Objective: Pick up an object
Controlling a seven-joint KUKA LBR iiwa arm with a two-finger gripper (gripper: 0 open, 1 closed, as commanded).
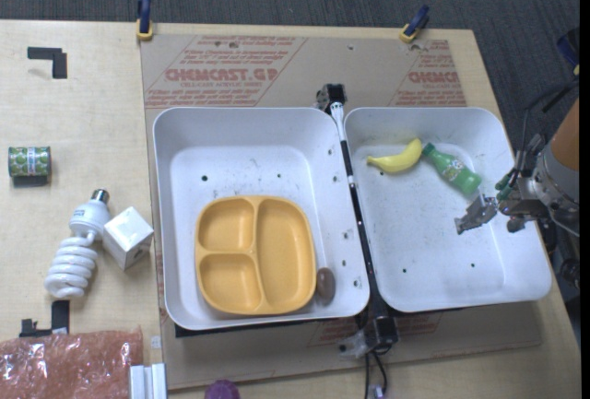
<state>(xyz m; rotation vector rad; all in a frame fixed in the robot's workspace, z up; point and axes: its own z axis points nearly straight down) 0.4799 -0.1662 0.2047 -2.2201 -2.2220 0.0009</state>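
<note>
**Off-bin clutter on my bench**

Left of the bins I saw a spiral bulb (pixel 76 252) lying beside a small white cube (pixel 128 237), the two touching. Farther up sat a green can (pixel 29 163) on its side. A pink mesh bag (pixel 69 365) filled the lower left corner. Two clamps (pixel 145 16) (pixel 415 22) pinned the printed board's (pixel 230 70) far edge.

Two white bins (pixel 175 134). One yellow divided plate (pixel 255 254), one banana (pixel 396 158), one green bottle (pixel 452 170), one brown lump (pixel 325 284), one light bulb (pixel 76 245), one white cube (pixel 128 238), one small green can (pixel 29 163), two clamps (pixel 144 17).
</note>
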